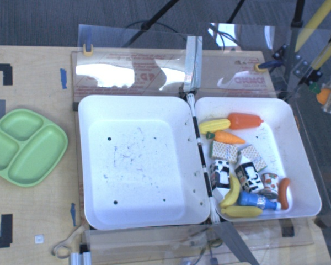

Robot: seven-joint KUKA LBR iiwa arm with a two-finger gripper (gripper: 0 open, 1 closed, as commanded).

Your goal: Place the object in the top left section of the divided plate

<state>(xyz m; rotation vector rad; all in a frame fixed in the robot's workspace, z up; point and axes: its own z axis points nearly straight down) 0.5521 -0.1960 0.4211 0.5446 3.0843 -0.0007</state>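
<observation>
plate (26,146) at bench's left edge, well apart from bins; its top left section faces the far-left corner | toys (240,164) piled in right bin (298,142); left bin (94,120) between them | claw state: cannot tell

Green divided plate (26,147); white bins (99,115); orange carrot (228,138); yellow banana (231,192); black-and-white cow-patterned carton (248,176).

We see light wood bench (38,87). On it: green divided plate (26,146) at left, two white bins side by side, left bin (138,162), right bin (298,148). Blue tape strips (63,78) near left bin.
</observation>
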